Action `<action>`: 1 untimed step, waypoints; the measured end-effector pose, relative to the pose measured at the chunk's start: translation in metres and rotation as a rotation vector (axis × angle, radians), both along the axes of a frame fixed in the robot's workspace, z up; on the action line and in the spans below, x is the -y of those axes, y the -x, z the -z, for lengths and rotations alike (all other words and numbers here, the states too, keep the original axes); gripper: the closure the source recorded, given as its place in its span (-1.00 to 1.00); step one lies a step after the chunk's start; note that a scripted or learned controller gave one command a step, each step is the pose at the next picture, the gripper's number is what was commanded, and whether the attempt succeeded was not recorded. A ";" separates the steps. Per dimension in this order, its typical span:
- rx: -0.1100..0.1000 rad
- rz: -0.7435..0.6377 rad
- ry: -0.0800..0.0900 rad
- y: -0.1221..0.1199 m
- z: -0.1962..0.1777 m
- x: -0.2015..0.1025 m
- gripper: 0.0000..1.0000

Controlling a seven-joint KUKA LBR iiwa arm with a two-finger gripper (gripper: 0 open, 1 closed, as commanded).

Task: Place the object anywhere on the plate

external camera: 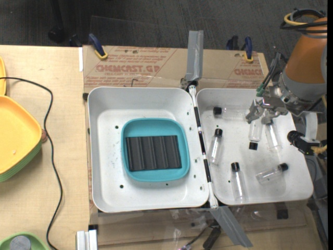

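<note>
**Gripper above vials, plate to the left**

Nearest lie two loose vials (235,180) in the right bin (299,191). Farther back, the gripper (261,116) hangs over a clear vial (254,134) whose long axis runs near-to-far; I cannot tell its finger state. The teal plate (154,151) sits well left, in the left bin (99,139). Cardboard (135,66) at the far edge reads "CHEMCAST GP".

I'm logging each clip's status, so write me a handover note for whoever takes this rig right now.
Gripper: over the right bin, at the top of the upper vials; whether it grips one can't be told.
Plate: teal, in the left bin, nothing on it.
Other vials lie loose in the right bin, e.g. one near its left wall.
Done: nothing placed.
Left: pick up a vial, carry it left, set it on the plate.
</note>
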State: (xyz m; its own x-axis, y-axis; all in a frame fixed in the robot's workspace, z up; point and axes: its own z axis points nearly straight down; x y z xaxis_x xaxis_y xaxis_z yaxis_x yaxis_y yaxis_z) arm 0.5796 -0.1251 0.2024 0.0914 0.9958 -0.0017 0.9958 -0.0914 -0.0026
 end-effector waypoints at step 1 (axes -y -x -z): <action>0.000 0.000 0.000 0.000 0.000 0.000 -1.00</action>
